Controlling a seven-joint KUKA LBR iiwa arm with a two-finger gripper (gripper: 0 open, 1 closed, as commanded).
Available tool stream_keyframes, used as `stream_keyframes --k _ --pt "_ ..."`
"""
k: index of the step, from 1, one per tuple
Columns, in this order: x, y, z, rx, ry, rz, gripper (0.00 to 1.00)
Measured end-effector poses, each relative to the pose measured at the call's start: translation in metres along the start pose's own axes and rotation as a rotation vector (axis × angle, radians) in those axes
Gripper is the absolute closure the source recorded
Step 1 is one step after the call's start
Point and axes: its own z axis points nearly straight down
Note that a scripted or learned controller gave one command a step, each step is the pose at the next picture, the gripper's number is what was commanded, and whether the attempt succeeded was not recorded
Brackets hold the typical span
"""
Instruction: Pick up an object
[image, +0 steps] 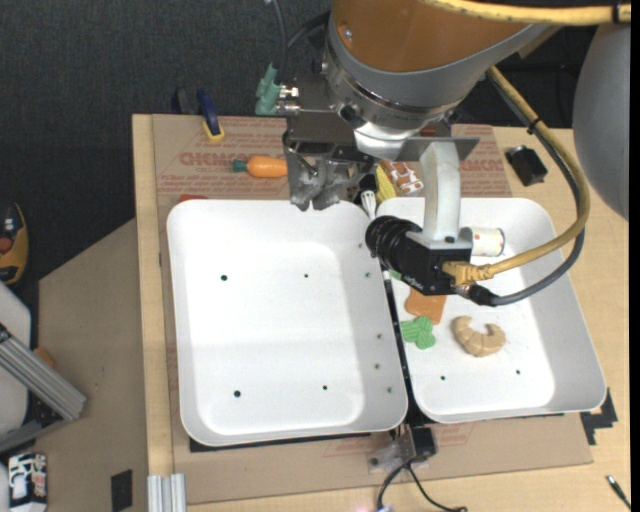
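Note:
My gripper (318, 190) hangs under the orange wrist at the back rim of the left bin (200, 300), near the divide between the two bins. Nothing shows in its grasp. The right bin (560, 350) holds a tan croissant-shaped piece (478, 336), a small green piece (420, 333) and an orange piece (427, 304) partly under the black cable fitting (405, 250). A white cylinder (488, 240) lies further back. A brown-and-white item (405, 179) and a yellow-black one (383, 188) sit at the bin's back left corner, partly hidden by the arm.
An orange carrot-like toy (265, 167) lies on the cardboard behind the left bin, just left of the gripper. A blue-and-yellow clamp (210, 115) and a green fitting (267, 90) stand at the bench's back edge. A yellow hose (560, 240) loops over the right bin.

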Motion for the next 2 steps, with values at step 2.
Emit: stream_keyframes --k 2 --pt "0.002 0.001 -0.021 -0.005 0.002 -0.003 1.0"
